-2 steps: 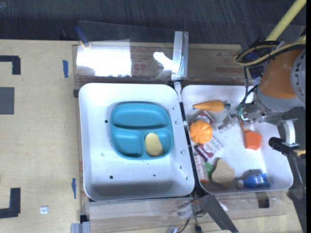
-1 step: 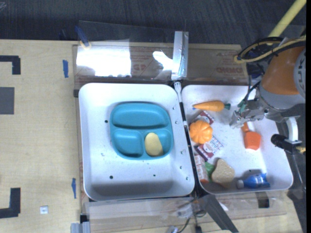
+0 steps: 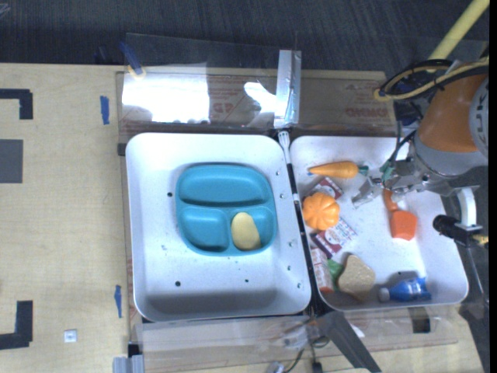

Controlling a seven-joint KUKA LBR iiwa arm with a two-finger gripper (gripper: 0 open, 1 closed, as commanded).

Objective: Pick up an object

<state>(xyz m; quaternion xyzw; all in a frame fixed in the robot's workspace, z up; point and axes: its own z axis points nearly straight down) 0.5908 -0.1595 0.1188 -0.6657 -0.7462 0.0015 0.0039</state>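
At the near edge of the right bin [image 3: 446, 259], a blue bottle-like toy [image 3: 406, 289] lay on its side, just beside a tan bread-shaped slice [image 3: 357, 274]. The slice rested against a small green piece [image 3: 334, 268] and the crumpled packets [image 3: 335, 235] along the divider.

Further in, a toy pumpkin [image 3: 321, 210] sat on those packets, and an orange block-shaped item [image 3: 403, 224] stood apart on bare white floor. Beyond them the gripper [image 3: 386, 179] hung low over the far part of the bin, between the block and a toy carrot [image 3: 335, 169] lying near the far wall. The arm's orange band [image 3: 454, 123] loomed behind it.

Whether the gripper was apart or together could not be told at this angle. Nothing could be seen caught in it, so the pick looked not yet made.

The likely trouble lay in that crowded spot. A descent between carrot and block could close on air, or nudge either one aside instead of taking it. A drift toward the divider risked snagging a packet edge, dragging the pumpkin with it.

In the left bin [image 3: 155, 208], a blue divided plate [image 3: 210, 200] held a yellow lemon-like piece [image 3: 245, 230], well apart from the arm.
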